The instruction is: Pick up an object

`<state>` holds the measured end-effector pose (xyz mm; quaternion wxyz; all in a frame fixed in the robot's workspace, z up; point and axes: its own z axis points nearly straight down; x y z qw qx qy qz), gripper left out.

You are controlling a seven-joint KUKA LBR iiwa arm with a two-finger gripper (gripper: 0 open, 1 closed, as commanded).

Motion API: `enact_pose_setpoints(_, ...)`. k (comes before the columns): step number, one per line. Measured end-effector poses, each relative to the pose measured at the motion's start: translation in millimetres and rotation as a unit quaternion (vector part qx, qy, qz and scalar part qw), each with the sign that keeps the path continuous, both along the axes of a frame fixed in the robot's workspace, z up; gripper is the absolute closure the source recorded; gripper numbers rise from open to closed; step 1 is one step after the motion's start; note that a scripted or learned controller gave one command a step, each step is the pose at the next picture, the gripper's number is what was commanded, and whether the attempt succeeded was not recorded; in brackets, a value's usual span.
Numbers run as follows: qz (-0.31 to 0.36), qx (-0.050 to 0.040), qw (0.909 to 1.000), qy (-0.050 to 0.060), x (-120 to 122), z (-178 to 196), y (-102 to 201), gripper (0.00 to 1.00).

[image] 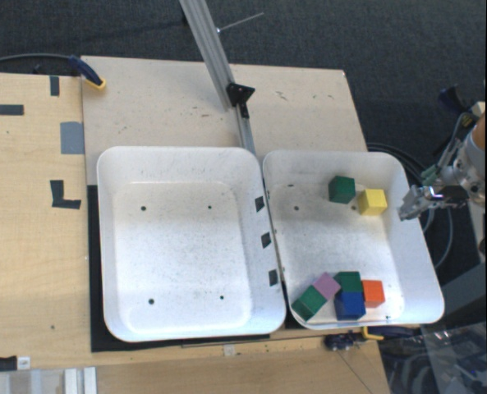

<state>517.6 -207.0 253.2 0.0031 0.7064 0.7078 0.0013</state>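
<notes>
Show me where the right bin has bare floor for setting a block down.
In the right bin, floor is bare between the green block and yellow block up top and the crowded near-corner cluster.

Arm at the right edge, hand (417,202) low — nothing between its fingers

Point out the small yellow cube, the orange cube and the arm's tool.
small yellow cube (374,201): camera view, top face, right bin's far part.
orange cube (373,291): camera view, top face, near-corner cluster.
tool (414,203): camera view, tip at right bin's right rim.
</notes>
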Motion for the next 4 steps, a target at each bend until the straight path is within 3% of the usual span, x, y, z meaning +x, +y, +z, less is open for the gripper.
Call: enact_pose_setpoints(4,0.003,0.0022,1.0000,0.004,-3.0,5.4,221.4,1.00)
